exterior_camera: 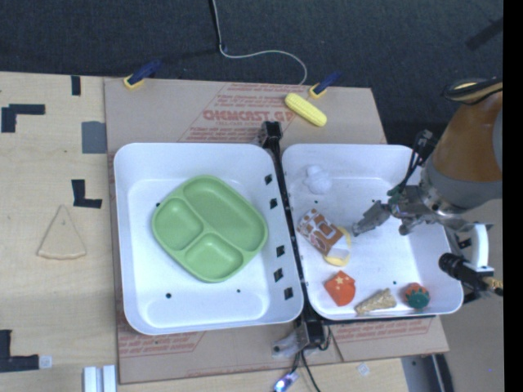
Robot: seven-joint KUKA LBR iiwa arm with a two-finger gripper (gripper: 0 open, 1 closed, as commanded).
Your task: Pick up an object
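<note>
Two white bins [131, 219], perhaps six toys [340, 288]

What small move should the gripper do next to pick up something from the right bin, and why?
Probably shift a little toward the camera view's left and lower over the brown patterned piece. The gripper sits just beside it in the right bin with nothing seen between its fingers, and that piece looks the closest. The orange block and cone-shaped piece lie farther toward the near rim.
</note>
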